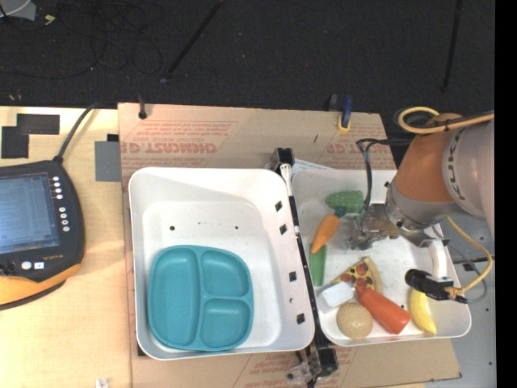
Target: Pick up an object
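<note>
My gripper [365,231] hangs low over the middle of the right bin [460,323], just right of an orange carrot [325,233] and below a green leafy piece [346,200]. Nothing shows between its fingers. In front of the gripper lies a toy pizza slice [362,274]. Farther forward lie a red pepper-like piece [383,310], a yellow banana [422,310], a round beige piece [354,319] and a small white block [334,297]. A dark green stick [317,267] lies along the bin's left wall.
The left bin [161,192] holds a teal divided plate [200,297]. A control tablet [32,225] sits on the bench at the far left. The grey and orange arm [436,176] covers the right bin's far right corner.
</note>
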